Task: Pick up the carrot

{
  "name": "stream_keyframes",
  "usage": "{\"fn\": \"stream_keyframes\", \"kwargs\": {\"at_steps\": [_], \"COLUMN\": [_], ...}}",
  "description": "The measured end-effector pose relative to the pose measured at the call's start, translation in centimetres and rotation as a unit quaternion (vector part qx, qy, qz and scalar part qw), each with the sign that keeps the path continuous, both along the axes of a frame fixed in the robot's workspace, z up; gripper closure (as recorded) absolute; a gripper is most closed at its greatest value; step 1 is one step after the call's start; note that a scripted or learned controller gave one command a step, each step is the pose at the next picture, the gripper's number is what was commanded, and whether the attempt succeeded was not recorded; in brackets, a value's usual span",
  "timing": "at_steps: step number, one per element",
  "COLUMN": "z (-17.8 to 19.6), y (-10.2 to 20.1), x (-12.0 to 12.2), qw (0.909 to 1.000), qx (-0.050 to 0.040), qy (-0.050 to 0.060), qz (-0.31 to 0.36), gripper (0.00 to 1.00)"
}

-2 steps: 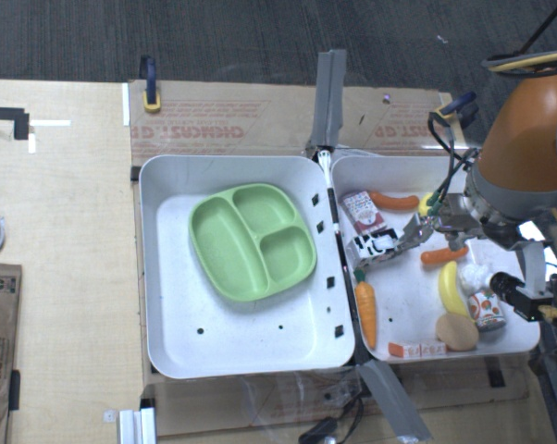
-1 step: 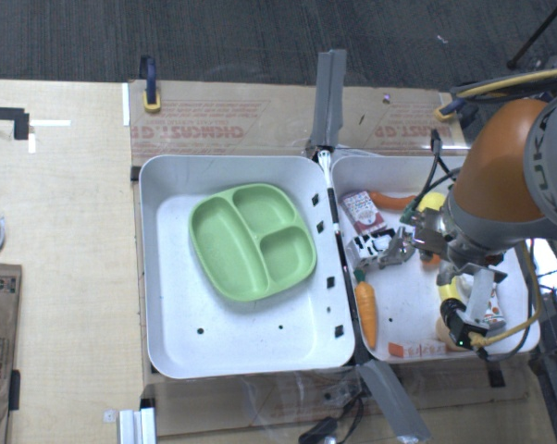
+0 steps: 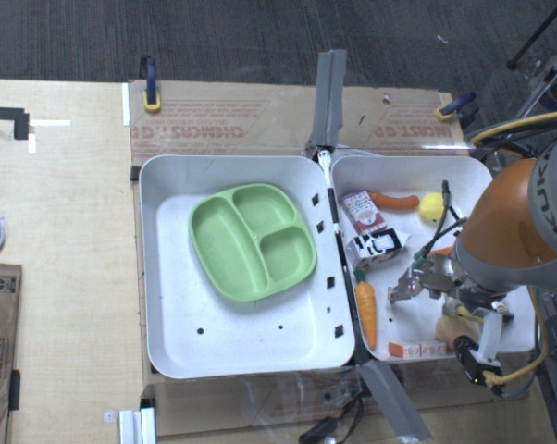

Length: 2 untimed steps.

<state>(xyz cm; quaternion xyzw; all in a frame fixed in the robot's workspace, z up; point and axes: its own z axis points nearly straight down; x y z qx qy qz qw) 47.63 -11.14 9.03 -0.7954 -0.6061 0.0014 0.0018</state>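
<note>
Hovering gripper [image 3: 406, 289] (nothing held), near carrot [image 3: 365, 311]

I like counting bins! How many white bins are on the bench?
2. The left bin holds a green plate. The right bin, touching it, holds the carrot and other items; the arm hides part of it.

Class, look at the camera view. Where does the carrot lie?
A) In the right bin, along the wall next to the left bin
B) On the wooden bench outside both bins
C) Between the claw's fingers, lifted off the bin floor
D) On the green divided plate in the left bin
A: the carrot lies on the floor of the right bin, along its wall beside the left bin, apart from the claw.
</note>
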Motion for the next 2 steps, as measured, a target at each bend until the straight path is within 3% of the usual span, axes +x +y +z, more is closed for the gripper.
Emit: {"fn": "stream_keyframes", "kwargs": {"at_steps": [1, 2], "z": [0.8, 10.0], "y": [-0.1, 6.0], "x": [0.0, 0.1], "qw": [1.0, 1.0], "qx": [0.0003, -0.0009], "qy": [0.001, -0.001], "qz": [-0.002, 0.001], "gripper": [1.0, 1.0]}}
